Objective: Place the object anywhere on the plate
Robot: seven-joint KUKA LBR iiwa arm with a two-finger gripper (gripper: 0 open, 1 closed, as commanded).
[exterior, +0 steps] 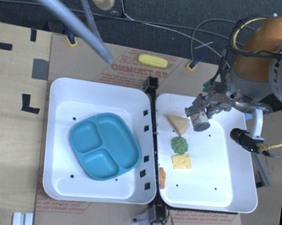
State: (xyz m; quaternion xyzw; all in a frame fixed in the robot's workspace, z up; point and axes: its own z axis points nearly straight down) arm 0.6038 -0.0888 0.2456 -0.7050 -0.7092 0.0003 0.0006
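**Arm hovers over right bin, blue plate waits in the left**

The grey KUKA arm with its orange band reaches in from the right, its two-finger gripper (198, 118) poised above the upper part of the shallow white right-hand bin (233, 197). Whether anything sits between the jaws, or how wide they stand, cannot be told from this angle.

Just left of the gripper lies a pale tan wedge-shaped piece (179, 124). Below it sits a small green bumpy lump (179, 144), and touching that from below a flat yellow square piece like a cheese slice (181, 162). A small orange piece (161, 176) rests against the bin's left wall, near the lower corner.

The shallow white left-hand bin (56, 123) holds a light blue three-compartment plastic plate (104, 145), lying flat and slightly turned. None of the food-like pieces is on it.

Beyond the bins, a yellow oblong object (152, 60) lies on the brown cardboard sheet (126, 68).
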